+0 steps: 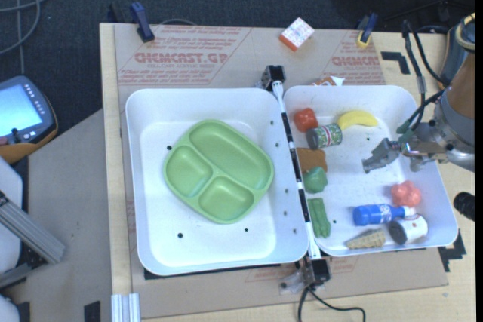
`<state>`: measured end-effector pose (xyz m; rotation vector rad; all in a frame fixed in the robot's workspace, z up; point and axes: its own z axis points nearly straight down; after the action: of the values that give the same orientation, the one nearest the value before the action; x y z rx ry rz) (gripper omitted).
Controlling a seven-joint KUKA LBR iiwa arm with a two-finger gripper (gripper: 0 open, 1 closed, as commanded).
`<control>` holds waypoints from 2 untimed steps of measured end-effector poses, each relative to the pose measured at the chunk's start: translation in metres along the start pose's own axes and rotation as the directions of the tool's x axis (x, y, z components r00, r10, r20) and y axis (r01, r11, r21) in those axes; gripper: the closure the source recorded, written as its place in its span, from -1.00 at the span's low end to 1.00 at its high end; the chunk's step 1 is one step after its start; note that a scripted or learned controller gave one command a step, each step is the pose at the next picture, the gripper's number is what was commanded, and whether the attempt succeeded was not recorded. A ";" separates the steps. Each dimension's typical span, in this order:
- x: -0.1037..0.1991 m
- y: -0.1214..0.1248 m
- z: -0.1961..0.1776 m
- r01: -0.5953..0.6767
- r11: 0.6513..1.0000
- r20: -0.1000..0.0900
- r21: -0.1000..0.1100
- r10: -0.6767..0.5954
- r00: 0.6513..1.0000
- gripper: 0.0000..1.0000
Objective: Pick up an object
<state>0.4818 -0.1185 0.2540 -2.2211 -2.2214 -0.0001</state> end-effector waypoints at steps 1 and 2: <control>-0.026 0.045 0.160 -0.001 1.000 -0.001 0.010 0.001 1.000 -1.00; -0.002 -0.006 0.171 0.000 1.000 -0.004 0.007 0.000 1.000 -1.00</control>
<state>0.4762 -0.1200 0.0832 -2.2161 -2.2156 0.0039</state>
